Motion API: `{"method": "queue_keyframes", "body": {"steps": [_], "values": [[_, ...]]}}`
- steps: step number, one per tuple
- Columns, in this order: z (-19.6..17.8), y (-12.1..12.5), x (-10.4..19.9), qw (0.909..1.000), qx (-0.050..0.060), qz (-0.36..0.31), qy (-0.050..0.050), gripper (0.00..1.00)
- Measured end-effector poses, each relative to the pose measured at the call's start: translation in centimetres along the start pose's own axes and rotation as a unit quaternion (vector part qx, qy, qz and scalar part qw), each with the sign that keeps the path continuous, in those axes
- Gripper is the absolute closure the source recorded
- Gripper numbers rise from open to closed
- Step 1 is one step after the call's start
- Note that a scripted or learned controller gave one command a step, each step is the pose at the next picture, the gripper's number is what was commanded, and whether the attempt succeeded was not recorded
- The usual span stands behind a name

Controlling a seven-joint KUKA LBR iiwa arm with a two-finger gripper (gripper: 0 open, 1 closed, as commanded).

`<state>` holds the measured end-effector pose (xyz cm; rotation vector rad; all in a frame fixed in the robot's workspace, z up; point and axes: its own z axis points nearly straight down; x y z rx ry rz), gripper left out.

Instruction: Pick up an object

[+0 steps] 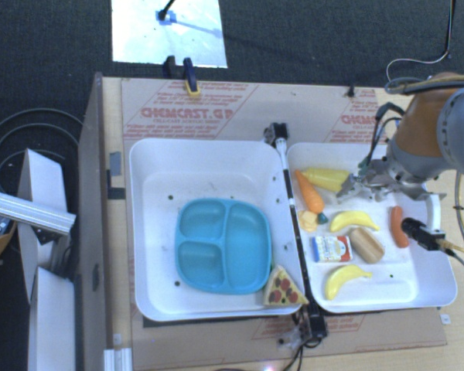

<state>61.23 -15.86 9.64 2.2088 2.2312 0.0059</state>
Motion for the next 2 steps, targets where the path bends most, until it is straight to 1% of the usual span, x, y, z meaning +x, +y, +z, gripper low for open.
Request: {"method": "queue_keyframes", "body": {"steps": [1,2], "values": [[1.3,-3.6,4.9,1.0000,0.004,0.002,0.000,0.00],[0.1,-3.4,4.6,1.0000,0.000,0.003,-0.001,1.00]]}}
